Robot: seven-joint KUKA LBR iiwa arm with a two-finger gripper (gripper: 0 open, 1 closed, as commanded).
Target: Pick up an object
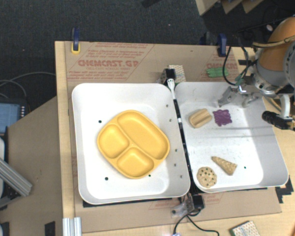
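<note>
The gripper (pixel 234 96) sits at the upper right, above the right bin (pixel 265 151); its fingers look spread and grip nothing. Just below lie a tan roll (pixel 200 118) and purple grapes (pixel 222 117). The roll looks light and firm, probably plastic; grasp across its short width. The wrist is partly cut off.

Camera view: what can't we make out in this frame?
- End effector: small and grey against the right bin; how its tips are set is too fine to read.
- Arm: cut off by the right edge.
- Purple object: too small and blurred to identify.
- Bench: its red print is partly covered by both bins.
</note>
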